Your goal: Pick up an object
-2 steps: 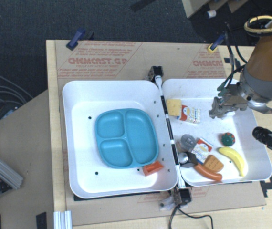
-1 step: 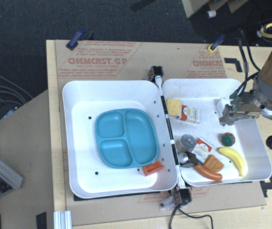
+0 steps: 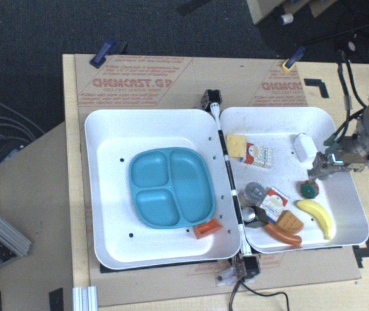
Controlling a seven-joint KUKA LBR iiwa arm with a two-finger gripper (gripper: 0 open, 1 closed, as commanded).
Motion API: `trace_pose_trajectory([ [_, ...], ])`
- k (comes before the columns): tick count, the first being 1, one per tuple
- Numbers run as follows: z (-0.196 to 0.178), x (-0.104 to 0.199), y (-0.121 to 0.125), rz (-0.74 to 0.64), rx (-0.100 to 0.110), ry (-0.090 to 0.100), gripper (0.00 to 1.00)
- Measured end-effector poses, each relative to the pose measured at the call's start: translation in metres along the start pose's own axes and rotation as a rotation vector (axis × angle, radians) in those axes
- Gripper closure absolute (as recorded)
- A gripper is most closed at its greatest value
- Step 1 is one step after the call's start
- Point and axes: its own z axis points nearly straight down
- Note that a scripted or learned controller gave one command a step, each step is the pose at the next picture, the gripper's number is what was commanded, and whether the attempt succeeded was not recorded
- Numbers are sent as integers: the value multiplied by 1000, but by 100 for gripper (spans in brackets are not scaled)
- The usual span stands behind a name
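My gripper [image 3: 321, 167] reaches in from the right over the right bin [image 3: 346, 229], low near its right wall. Just below it lies a small green ball with a red spot [image 3: 310, 188], apart from the gripper. A white block [image 3: 303, 147] lies just up and left of the gripper. A banana [image 3: 318, 216] rests near the bin's front right corner. Further left in this bin are a yellow cheese wedge [image 3: 236, 146], a white carton [image 3: 258, 155], a red and white box [image 3: 273, 203], a grey round piece [image 3: 254, 192], a toast slice [image 3: 290, 221] and a sausage [image 3: 282, 235].
The left bin [image 3: 100, 193] holds a blue divided plate [image 3: 171, 186] and a small orange block [image 3: 207, 228] at its front right. A black divider rail [image 3: 226, 167] runs between the bins. Cables hang at the upper right by the arm.
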Motion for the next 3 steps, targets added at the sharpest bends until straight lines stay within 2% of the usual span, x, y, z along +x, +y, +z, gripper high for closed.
trace_pose_trajectory([
  [2, 0, -2, -2, -1, -3, -1, 100],
  [3, 2, 12, -3, -1, -1, 0, 100],
])
